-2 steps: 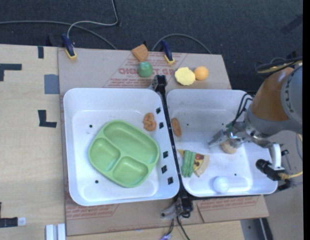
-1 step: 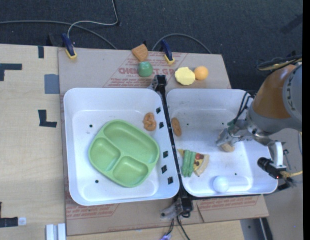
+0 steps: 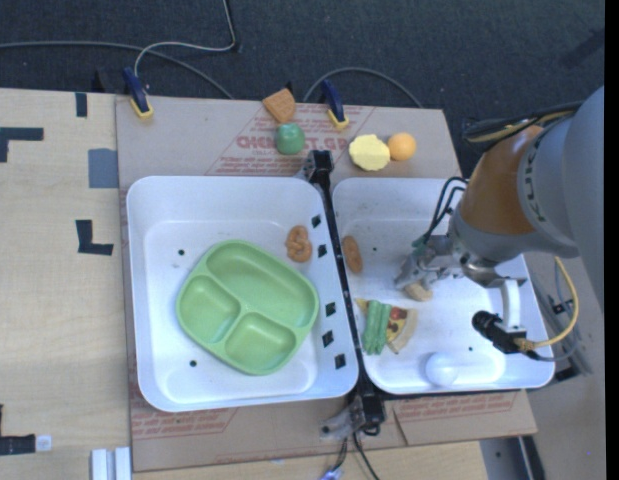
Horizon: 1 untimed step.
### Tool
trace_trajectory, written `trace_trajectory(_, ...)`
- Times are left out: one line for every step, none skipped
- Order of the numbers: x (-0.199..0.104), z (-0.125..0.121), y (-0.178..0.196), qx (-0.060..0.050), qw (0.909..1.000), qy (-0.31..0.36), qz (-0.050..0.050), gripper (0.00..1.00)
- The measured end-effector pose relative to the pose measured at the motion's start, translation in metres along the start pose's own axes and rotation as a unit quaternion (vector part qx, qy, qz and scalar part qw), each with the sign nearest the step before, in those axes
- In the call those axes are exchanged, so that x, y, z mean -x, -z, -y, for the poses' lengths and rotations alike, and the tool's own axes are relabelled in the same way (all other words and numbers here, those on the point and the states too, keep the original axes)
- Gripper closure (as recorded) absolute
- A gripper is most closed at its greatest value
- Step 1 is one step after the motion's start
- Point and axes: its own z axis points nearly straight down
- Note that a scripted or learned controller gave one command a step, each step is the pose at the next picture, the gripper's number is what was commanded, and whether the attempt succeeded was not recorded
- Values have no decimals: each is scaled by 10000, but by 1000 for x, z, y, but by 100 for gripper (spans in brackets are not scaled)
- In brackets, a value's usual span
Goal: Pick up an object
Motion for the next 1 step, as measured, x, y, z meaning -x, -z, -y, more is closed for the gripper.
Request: trace_trajectory(-63,19,98,-22,10000,2,-1,100)
